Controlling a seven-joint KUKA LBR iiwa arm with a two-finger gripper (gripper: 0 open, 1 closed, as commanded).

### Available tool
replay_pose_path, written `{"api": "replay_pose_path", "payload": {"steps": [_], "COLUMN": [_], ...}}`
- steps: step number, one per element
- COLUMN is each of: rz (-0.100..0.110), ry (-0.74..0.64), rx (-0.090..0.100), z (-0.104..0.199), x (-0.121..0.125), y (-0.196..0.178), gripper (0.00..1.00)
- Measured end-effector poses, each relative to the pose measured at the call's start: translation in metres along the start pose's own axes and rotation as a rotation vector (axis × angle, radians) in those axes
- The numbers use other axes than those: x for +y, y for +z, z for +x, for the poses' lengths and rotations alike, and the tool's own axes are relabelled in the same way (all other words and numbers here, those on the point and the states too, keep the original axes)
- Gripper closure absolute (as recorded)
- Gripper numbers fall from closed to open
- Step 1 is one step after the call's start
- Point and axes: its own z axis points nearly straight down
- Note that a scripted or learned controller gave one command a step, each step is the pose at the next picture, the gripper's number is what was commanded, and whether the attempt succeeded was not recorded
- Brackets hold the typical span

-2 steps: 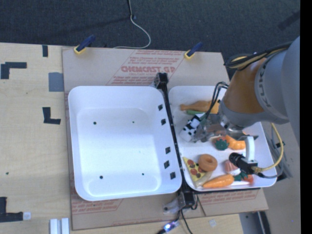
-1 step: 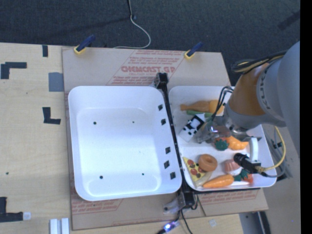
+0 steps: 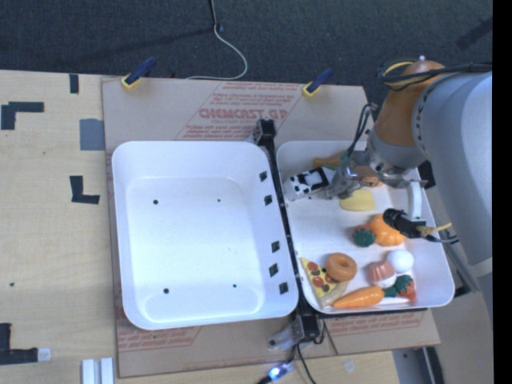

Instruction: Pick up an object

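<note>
Black-and-white toy cow [image 3: 308, 183] lies just left of the gripper [image 3: 346, 181], whose grip state I cannot tell.

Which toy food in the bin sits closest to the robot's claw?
The pale yellow piece, just under the gripper; the donut and carrot lie much farther away.

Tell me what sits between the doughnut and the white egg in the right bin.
In the camera view, a small pink-and-white toy lies between the doughnut and the egg, close against the egg; bare bin floor separates it from the doughnut.
</note>
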Motion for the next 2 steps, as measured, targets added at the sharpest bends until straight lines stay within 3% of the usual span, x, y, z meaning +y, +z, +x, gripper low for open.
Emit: {"api": "replay_pose_path", "payload": {"steps": [1,2], "rz": [-0.011,-0.015], "ry": [0.005,-0.010], "rx": [-0.004,0.004], "z": [-0.032,0.078], "x": [-0.011,-0.006], "y": [-0.131,-0.262], "gripper": [1.00,1.00]}}
